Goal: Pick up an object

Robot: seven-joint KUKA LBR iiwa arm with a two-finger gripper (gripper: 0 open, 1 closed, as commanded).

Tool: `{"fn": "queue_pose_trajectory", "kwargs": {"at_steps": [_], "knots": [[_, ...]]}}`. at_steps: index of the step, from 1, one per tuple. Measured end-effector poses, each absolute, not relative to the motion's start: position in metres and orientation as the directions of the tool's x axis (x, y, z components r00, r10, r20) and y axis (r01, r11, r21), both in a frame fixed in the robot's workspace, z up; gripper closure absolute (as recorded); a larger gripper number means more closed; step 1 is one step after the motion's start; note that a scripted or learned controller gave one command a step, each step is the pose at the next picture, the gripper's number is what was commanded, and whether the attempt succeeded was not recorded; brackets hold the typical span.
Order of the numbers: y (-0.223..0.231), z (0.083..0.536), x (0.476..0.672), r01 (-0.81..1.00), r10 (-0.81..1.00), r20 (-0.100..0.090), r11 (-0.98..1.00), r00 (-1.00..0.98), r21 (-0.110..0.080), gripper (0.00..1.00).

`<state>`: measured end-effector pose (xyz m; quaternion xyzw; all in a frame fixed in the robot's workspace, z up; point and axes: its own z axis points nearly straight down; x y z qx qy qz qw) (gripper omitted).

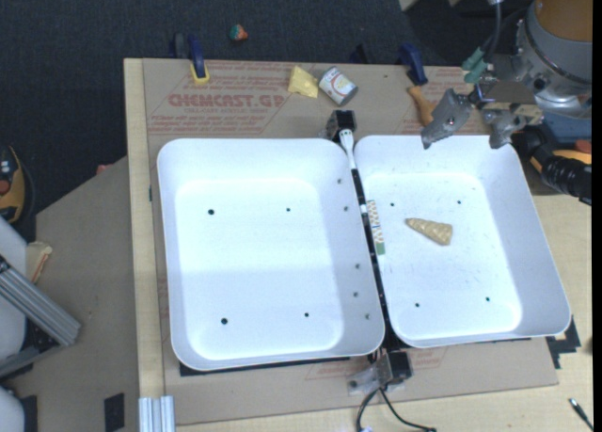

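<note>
A small tan wedge-shaped object, possibly a piece of foam or bread, lies flat near the middle of the right bin. The left bin sits just beside it, their rims touching. The gripper hangs above the right bin's far rim, well apart from the wedge, its two fingers spread wide and holding nothing. Judging from here, a descent could miss: the wedge is low and tapered, so the fingers might slide over it or nudge it aside.
</note>
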<state>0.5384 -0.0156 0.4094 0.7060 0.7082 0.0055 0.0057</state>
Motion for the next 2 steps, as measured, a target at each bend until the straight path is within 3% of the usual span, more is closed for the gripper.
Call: {"fn": "queue_pose_trajectory", "kwargs": {"at_steps": [1,2], "knots": [[-0.016,0.413,0.538,1.000,1.000,-0.001,0.002,-0.002,0.006,1.00],[0.009,0.544,0.478,1.000,1.000,0.003,0.005,-0.005,0.019,1.00]]}}
